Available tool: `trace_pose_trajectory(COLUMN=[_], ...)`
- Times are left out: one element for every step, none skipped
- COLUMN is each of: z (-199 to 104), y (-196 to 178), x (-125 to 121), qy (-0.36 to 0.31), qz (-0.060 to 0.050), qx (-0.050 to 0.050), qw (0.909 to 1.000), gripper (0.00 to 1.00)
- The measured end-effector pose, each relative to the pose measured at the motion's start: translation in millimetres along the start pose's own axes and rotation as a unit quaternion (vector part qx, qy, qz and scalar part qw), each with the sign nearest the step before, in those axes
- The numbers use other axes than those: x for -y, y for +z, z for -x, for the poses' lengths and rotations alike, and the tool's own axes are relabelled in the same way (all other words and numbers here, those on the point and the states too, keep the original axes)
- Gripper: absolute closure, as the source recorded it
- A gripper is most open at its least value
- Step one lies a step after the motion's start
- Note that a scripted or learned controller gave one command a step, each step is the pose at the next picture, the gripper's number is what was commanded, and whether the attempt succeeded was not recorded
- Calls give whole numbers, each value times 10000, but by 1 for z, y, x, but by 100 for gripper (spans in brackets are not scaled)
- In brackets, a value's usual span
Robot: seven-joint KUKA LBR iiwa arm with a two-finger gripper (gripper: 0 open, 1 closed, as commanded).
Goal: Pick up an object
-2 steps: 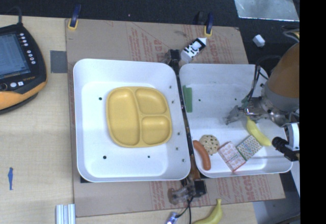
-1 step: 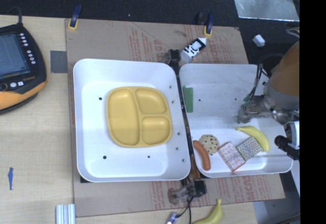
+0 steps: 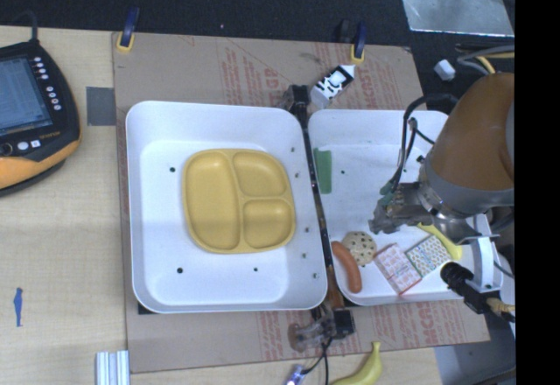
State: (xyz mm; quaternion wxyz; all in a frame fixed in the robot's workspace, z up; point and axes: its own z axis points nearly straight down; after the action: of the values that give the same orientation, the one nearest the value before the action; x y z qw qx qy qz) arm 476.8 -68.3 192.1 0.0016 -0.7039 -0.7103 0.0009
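Note:
In the right bin (image 3: pixel 367 134) lie a green flat stick (image 3: pixel 324 171) by the left wall, a cookie (image 3: pixel 358 243), a hot dog sausage (image 3: pixel 346 266), a pink card (image 3: pixel 396 268) and a checked card (image 3: pixel 427 255) near the front. My gripper (image 3: pixel 391 215) reaches in from the right and hangs low over the bin's middle, just above and right of the cookie. The arm's orange band (image 3: pixel 477 134) covers the bin's right side. Nothing shows between the fingers.
The left bin (image 3: pixel 149 199) holds a yellow divided tray (image 3: pixel 239 199). A teach pendant (image 3: pixel 31 116) lies at the far left of the bench. A banana (image 3: pixel 365 367) lies in front of the bins, and a black-and-white object (image 3: pixel 333 82) sits behind them.

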Motion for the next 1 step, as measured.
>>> trace_pose_trajectory(z=[1], y=[0], x=[0], qy=[9], qz=[-3], qx=[4], qw=[10000], gripper=[0])
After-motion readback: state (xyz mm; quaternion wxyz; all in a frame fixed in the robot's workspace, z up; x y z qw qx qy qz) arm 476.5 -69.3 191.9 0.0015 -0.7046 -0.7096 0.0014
